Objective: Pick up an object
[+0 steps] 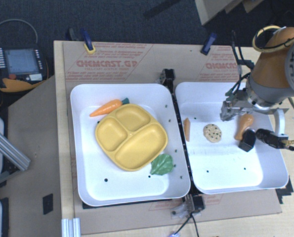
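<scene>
In the right bin [226, 179] lie a round speckled cookie [212, 132], a thin orange stick [187, 129] by the left wall, and an orange sausage-shaped piece [244, 124]. My gripper [230, 111] hangs over the upper part of this bin, just left of the orange piece and up-right of the cookie. Nothing shows in its grasp. The left bin [87, 147] holds a yellow divided plate [131, 137], a carrot [106, 107] at the plate's upper left and a green leaf [162, 164] at its lower right.
A black part with a cable [247, 139] sits just below the orange piece, running right to the arm. The grey arm with its orange band [275, 65] covers the right bin's upper right corner. Clamps [89, 46] hold the board's far edge.
</scene>
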`<state>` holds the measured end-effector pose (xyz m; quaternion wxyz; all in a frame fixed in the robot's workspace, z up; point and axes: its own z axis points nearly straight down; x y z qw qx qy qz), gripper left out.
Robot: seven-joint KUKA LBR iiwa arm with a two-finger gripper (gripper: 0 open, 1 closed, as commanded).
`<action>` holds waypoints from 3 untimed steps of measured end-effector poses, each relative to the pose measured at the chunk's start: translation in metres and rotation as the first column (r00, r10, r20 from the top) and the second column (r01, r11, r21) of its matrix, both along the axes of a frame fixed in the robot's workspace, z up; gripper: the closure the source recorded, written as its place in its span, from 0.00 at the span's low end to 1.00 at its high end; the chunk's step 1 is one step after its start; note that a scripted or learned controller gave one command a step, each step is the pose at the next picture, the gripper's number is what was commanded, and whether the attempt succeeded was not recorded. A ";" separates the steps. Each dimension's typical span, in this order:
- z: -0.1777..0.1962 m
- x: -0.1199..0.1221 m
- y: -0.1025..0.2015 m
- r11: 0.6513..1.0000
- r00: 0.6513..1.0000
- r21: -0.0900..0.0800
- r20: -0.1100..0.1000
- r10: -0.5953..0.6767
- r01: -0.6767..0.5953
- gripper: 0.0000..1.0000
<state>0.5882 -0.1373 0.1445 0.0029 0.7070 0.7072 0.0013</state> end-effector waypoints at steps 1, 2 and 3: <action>0.061 -0.004 -0.006 1.000 1.000 -0.001 0.002 0.000 0.000 1.00; 0.111 0.007 -0.007 1.000 1.000 -0.001 0.003 0.001 -0.001 1.00; 0.115 -0.006 0.044 1.000 1.000 0.005 -0.007 0.005 -0.005 1.00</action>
